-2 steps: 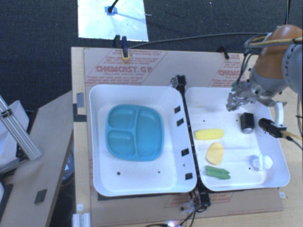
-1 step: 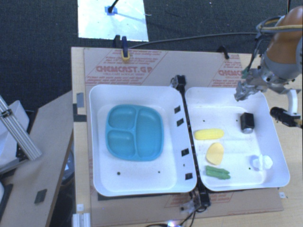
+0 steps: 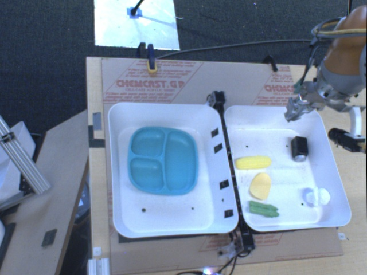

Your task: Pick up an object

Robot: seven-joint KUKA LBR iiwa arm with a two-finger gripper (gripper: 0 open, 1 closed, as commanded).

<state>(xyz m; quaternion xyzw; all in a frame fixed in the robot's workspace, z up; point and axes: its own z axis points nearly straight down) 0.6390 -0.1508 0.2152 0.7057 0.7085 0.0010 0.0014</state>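
Observation:
The right bin [image 3: 269, 125] holds a dark can [image 3: 299, 148], a yellow corn cob [image 3: 253, 162], a yellow-orange wedge [image 3: 260, 185], a green bean pod [image 3: 264, 209] and a pale bluish-white item [image 3: 316, 197]. My gripper [image 3: 294, 111] hangs over the bin's far right corner, above and slightly left of the can. Nothing shows between its tips. The arm comes in from the upper right with its orange band.
The left bin [image 3: 123, 211] carries a blue divided plate [image 3: 163, 160]. A black hinge strip with clips [image 3: 225, 153] runs between the bins. A blue and yellow clamp [image 3: 151, 59] sits at the board's far edge. A metal frame [image 3: 20, 159] stands at the left.

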